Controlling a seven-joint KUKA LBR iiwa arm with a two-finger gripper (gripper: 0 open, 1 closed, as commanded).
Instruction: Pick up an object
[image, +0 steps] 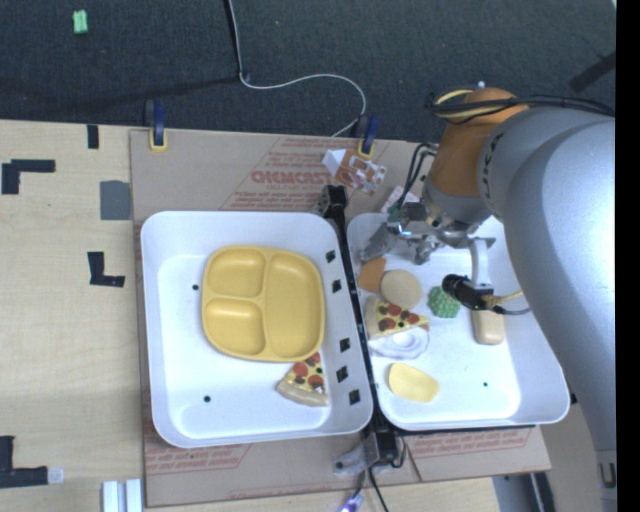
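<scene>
Camera view: left bin (170, 330) holds a yellow divided plate (263, 302) and, at five o'clock by the rim, a pizza slice (304, 382). Right bin (520, 385) crowds toys at ten o'clock; gripper (412, 236) above them, grip undeterminable.

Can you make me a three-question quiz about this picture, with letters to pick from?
1. Where is the yellow plate?
A. left bin
B. right bin
C. on the floor

2. How many pizza slices are there?
A. one
B. two
C. five

3. How does the plate sit?
A. upside down
B. flat, open side up
C. standing on its edge

Answers:
1 A, it lies in the left bin.
2 B, one slice is beside the plate and one is in the right bin.
3 B, its three hollow sections face up.
</scene>
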